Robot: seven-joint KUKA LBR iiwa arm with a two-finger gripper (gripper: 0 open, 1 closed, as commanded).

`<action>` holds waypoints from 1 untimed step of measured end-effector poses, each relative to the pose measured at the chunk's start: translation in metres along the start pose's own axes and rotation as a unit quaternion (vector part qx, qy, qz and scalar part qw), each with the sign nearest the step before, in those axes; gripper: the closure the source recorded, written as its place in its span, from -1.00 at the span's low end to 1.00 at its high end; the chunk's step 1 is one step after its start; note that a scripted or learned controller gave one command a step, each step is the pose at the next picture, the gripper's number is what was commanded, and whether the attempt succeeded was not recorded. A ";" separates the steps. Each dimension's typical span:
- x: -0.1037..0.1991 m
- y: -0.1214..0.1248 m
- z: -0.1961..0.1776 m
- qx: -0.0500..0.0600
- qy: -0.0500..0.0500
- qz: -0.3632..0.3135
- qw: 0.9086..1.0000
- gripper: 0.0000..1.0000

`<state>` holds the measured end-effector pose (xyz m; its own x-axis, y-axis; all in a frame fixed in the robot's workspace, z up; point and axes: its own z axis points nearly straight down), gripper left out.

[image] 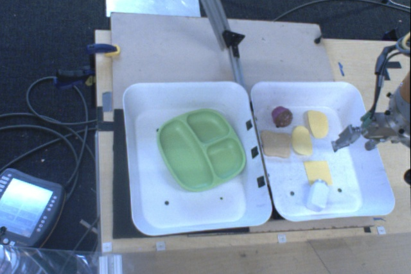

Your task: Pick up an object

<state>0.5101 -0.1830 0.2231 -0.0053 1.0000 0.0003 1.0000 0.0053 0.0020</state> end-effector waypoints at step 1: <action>0.000 0.000 0.000 0.000 0.000 0.001 1.000 -1.00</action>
<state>0.5102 -0.1830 0.2232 -0.0036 1.0000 0.0003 1.0000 0.0036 0.0023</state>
